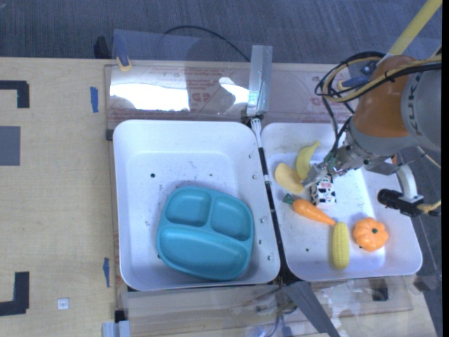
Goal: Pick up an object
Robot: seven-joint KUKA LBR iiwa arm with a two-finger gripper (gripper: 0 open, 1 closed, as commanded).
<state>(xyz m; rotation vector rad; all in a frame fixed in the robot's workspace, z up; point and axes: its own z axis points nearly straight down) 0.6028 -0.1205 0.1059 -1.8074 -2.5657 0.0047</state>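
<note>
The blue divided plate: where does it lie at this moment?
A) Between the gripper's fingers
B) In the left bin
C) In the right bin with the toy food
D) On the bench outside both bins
B: the blue divided plate rests on the floor of the left bin, while the carrot and corn lie in the right bin.

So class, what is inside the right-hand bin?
The right bin holds a carrot, corn cob, small pumpkin and two yellow pieces. The tool covers whatever lies beneath it.
</note>
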